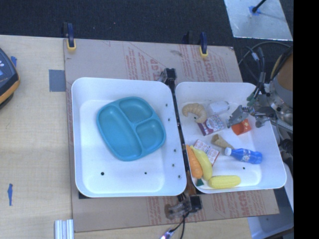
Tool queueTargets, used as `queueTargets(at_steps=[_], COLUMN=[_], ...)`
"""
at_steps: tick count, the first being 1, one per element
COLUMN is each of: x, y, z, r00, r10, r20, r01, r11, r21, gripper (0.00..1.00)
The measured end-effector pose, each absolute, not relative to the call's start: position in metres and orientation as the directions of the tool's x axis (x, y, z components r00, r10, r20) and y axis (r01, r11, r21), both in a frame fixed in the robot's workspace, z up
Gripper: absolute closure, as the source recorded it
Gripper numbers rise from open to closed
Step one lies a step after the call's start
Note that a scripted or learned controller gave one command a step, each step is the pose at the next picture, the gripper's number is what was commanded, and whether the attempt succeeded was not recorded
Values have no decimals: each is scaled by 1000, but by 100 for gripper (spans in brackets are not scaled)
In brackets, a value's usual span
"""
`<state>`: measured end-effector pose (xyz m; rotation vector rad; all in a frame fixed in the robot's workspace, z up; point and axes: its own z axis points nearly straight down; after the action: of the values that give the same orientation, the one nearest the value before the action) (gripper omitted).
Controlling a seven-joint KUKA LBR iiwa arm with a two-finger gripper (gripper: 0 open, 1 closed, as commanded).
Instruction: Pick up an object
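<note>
Red printed lettering runs in slanted strips across the brown cardboard sheet that lies under both bins on the wooden counter; the words are too small to read. Two small packets in the right white bin carry red-and-white print that is also illegible: a dark red packet near the bin's middle and a white and red packet below it. The blue plastic bottle with a white cap shows a pale label, unreadable.

The grey two-finger gripper sits over the right bin's far right part, its dark jaws spread apart, with a small red block just beneath them; whether they touch it cannot be told. Nothing is clamped between them.

Other things in that bin: a beige croissant-shaped toy near the left wall, a white crumpled piece beside it, a tan wedge next to the bottle's cap, an orange toy carrot against the left wall, a yellow toy banana touching it, and a yellow toy corn cob along the near edge.

The left white bin holds a light blue three-compartment plastic plate. Blue and yellow clamps pin the cardboard's far edge. A dark and yellow device sits at the counter's left edge, and a grey tape patch lies beside the left bin.
</note>
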<state>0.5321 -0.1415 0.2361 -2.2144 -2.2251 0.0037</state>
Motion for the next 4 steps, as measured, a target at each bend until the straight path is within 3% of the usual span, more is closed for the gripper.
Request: queueTargets(at_steps=[1,2,3,4], x=[530,524,576,576], y=[-112,-101,-92,-94], z=[126,96,92,102], r00=[-6,-2,-4,-6], r10=[1000,1000,1000,1000], r20=[0,-8,0,-1], r01=[1000,1000,1000,1000], r11=[6,2,4,6], r21=[-6,11,-2,-4], gripper=[0,0,0,100])
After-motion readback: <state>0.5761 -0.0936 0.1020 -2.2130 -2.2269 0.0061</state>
